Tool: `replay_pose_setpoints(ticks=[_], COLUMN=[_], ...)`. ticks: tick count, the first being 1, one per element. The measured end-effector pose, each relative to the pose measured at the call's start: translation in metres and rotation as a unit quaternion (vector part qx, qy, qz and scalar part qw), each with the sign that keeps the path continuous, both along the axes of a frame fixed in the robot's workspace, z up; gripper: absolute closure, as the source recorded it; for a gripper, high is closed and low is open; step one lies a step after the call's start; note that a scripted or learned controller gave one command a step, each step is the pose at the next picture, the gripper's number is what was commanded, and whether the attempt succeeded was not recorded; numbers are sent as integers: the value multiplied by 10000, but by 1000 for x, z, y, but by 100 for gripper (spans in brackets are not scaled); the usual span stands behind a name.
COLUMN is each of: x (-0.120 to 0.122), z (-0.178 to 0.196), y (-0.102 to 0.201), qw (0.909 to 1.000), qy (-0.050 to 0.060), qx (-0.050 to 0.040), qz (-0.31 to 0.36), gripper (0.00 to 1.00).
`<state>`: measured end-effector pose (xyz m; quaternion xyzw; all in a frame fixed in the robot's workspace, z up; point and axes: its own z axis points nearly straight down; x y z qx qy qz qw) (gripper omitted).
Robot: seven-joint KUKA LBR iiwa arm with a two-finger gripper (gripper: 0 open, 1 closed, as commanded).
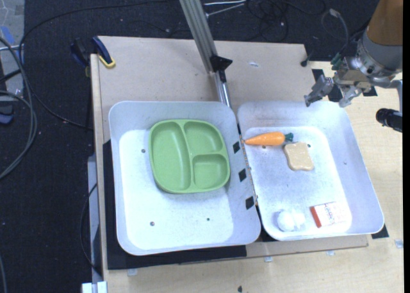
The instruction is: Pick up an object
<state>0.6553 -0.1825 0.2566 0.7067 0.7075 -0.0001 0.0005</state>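
At upper right of the frame, the gripper hovers above the right bin's far rim, fingers spread, holding nothing. Approach seems the step in hand; next it must descend over the carrot or another object.

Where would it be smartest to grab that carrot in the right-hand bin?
Probably the orange body's middle, coming straight down from above. The carrot lies flat, running left to right, thickest near mid-length, so fingers should close across its narrow width. The tan bread slice sits close to its green-topped end.
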Motion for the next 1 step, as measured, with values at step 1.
replay_pose_setpoints(ticks=[1], x=[1], z=[-44], y=[4], qw=[10000], qy=[19], qx=[3], qz=[9], gripper=[0])
